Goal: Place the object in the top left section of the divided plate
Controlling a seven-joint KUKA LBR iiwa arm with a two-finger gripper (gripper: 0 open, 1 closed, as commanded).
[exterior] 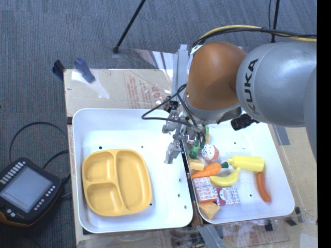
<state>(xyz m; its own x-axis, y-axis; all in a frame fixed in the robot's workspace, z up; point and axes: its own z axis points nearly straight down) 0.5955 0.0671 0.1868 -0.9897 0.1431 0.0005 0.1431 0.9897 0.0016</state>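
Nearest the camera, the yellow divided plate (117,182) is sitting in the left bin (98,122), toward its lower left, with three sections and nothing lying in any of them. A grey handheld controller (26,190) is lying off the surface to the left, on the carpet.

Over in the right bin (282,190) the toy food is crowding the left half: a cheese wedge (209,209) at the near edge, two small printed packets (217,194) just behind it, a banana (226,178) touching a yellow squeeze bottle (249,163), a carrot (208,170) lying crosswise, and a red sausage (263,186) lying apart on the right. A little white-and-red egg-shaped thing (209,151) is sitting just behind the carrot.

The gripper (176,150) is hanging right over the divide between the two bins, next to the food pile and well apart from the plate. One grey finger is pointing down toward the left bin's right edge. Honestly can't tell how far open it is, or if anything is between the fingers, too much cabling and clutter there. So which piece is "the object" I can't say; all the food I can make out is lying in the right bin, none on the plate.

Farther back, the big grey arm (279,84) with its orange band (214,76) is reaching in from the right, above a cardboard sheet (124,87) on the surface.
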